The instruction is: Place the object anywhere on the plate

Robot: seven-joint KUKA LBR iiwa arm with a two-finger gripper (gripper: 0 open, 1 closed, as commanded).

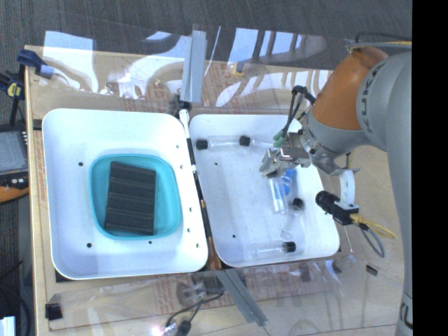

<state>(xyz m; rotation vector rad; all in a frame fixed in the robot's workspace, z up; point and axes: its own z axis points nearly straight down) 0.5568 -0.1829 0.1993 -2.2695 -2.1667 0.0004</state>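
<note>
Robotics lab test cell: bare plywood bench (105,82) bearing two shallow white plastic bins, left (63,187) and right (231,208); clear plastic sample tubes (222,143) lie in the right; loose cables (185,313) at bench edge; grey carpet floor (105,5).

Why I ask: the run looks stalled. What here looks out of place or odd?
A dark ribbed block already lies on the blue plate in the left bin, slightly askew. Meanwhile the gripper hangs over the right bin, among scattered clear tubes, far from the plate.
</note>
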